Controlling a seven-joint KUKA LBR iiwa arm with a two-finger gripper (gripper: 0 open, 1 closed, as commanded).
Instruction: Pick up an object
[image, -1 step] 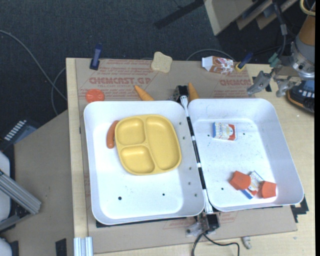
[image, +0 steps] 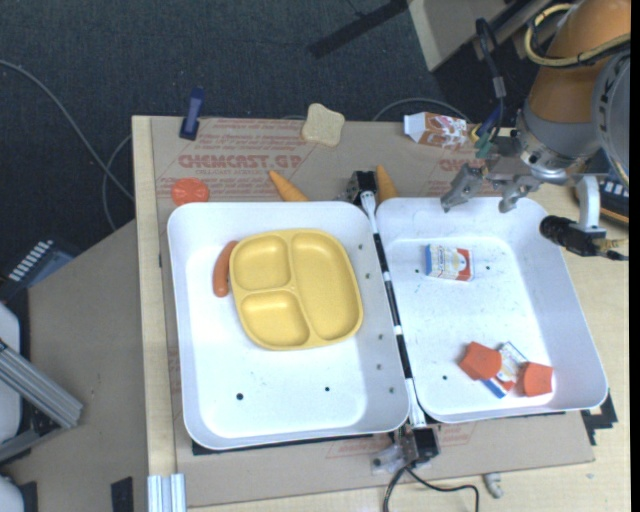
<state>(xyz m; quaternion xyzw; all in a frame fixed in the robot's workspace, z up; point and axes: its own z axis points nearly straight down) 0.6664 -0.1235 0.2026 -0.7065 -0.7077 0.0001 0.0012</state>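
Small white carton (image: 446, 262), blue and red print, lying flat in right bin (image: 560, 300), far-middle area, long side roughly left-right. Orange block (image: 481, 360) near right bin's near edge, touching white-blue packet (image: 508, 368); second orange block (image: 537, 379) just right of packet, by near-right corner. Yellow three-compartment tray (image: 296, 287) flat in left bin (image: 280, 400), far half. Red-orange sausage (image: 222, 270) against tray's left edge.

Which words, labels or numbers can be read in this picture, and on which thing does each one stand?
"CHEMCAST GP": red print on the brown board behind the left bin, partly hidden by the toy carrot.
Small carton in the right bin: printing too blurred to read.
Wrapper behind the right bin: too small to read.
Red print on the board near the gripper: unreadable.
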